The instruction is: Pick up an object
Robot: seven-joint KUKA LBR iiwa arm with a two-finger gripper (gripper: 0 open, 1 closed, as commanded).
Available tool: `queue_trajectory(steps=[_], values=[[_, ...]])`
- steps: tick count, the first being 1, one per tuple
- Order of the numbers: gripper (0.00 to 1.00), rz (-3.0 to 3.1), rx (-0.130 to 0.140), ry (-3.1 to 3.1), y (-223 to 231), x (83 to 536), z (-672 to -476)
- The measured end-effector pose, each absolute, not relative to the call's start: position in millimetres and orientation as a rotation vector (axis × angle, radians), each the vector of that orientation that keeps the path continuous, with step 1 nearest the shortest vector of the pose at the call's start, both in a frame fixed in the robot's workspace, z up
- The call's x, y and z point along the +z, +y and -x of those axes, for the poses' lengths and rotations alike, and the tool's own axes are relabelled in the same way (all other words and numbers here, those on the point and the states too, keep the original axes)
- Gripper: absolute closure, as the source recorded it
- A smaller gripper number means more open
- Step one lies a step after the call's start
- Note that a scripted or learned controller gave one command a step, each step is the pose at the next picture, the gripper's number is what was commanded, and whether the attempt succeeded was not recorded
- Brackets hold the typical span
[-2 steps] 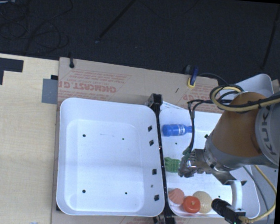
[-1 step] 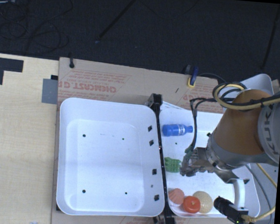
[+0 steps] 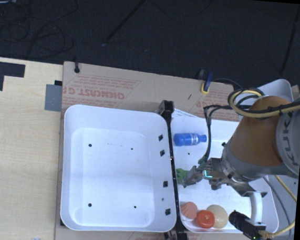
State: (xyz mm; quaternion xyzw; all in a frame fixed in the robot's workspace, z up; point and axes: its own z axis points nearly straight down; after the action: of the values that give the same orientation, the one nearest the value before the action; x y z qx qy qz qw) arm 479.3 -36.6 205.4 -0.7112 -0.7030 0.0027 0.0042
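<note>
In the right bin point(image 3: 220, 130) a blue bottle point(image 3: 188, 139) lies on its side near the far left corner. A small green object point(image 3: 182, 174) sits by the bin's left wall, partly covered by my gripper point(image 3: 193, 178), which hangs low right beside it. At the bin's near edge lie a pink round piece point(image 3: 188, 209), a red tomato-like ball point(image 3: 205, 219) and a beige ball point(image 3: 218, 214). The grey and orange arm point(image 3: 256, 140) hides much of the bin's right half.
The left bin point(image 3: 80, 131) is to the left, parted from the right one by a black divider rail point(image 3: 169, 166). Cables point(image 3: 214, 110) loop above the arm. Cardboard point(image 3: 121, 87) lies under both bins.
</note>
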Motion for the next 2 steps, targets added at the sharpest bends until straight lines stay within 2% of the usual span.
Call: queue_trajectory(steps=[1, 2], values=[[0.0, 2.223, -0.008, -2.226, -30.3, 300.0, -476.8], [0.0, 2.22, -0.005, -2.232, 1.6, 284.2, -622.4]])
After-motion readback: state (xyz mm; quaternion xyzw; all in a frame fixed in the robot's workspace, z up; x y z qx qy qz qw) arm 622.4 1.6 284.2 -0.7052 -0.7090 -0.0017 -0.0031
